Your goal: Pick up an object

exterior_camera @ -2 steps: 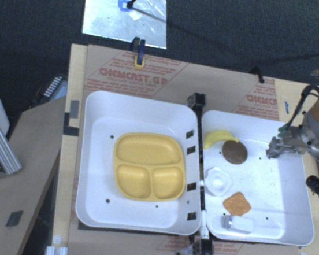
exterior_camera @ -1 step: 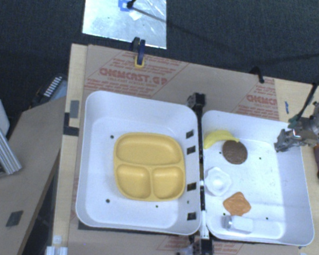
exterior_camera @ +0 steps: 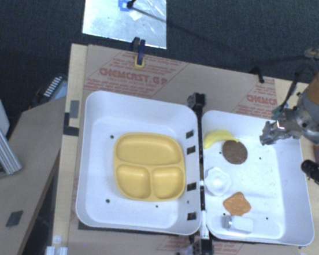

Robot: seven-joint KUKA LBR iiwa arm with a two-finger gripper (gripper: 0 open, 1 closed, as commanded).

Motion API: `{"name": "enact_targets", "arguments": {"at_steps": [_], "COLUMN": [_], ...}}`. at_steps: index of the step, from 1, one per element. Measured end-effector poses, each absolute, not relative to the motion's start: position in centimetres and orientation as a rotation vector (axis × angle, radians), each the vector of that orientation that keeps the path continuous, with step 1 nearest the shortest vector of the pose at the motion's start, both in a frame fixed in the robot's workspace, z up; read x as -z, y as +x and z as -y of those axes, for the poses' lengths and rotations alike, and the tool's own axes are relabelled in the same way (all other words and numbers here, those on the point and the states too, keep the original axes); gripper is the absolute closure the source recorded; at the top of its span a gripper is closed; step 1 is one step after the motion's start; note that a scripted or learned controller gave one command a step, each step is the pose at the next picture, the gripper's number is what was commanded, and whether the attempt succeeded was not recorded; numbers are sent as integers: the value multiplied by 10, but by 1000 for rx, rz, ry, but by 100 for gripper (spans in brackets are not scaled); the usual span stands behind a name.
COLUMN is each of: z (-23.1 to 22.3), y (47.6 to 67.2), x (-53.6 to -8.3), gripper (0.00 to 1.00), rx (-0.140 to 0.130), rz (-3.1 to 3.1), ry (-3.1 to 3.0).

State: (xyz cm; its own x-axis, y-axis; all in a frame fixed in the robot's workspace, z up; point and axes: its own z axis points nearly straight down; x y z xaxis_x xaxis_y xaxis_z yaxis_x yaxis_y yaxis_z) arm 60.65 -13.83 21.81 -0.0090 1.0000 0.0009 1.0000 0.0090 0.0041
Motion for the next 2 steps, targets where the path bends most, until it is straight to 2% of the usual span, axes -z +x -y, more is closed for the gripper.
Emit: {"name": "enact_targets", "arguments": {"at_steps": [2], "z": [44], "y": [615], "x": [-211], "gripper": [100], "rx": [-4], "rz": [-2232], "ry": [2210]}}
